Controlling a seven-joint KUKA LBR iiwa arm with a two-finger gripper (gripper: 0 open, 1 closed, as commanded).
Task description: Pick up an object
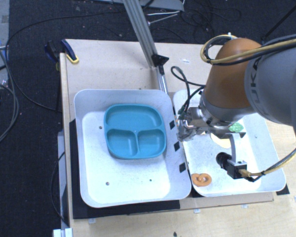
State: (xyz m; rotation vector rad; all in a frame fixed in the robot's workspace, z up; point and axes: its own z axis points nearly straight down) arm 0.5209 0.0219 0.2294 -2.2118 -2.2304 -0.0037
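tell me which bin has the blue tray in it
The left bin. The blue tray lies flat in it; the right bin holds an orange ring.

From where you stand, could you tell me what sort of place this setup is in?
Most likely a robotics lab or test cell. A wooden bench carries two white bins, a blue divided tray in one, an orange ring in the other; loose cables trail over the dark floor around it.
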